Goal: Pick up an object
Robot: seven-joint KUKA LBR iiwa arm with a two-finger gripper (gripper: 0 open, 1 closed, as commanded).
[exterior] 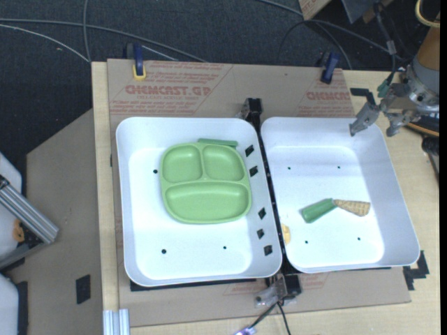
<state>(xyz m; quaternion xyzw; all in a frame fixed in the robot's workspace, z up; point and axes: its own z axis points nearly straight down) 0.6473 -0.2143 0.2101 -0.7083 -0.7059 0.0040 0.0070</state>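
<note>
Left of the grey metal claw (380, 119) lie two white bins (140, 243); the farther one holds a light green divided plate (205, 183), the nearer a green-and-tan piece (334, 209). Desk (112, 117) is tan.

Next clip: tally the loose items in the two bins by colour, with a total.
Green: 3 – divided plate in the left bin, a flat piece showing behind the plate's far rim, and a small stick-like piece in the right bin
Tan: 1 – cone-like piece beside the green stick
Total: 4

Grey metal gripper (378, 119), thin pale fingers (361, 125)
</note>
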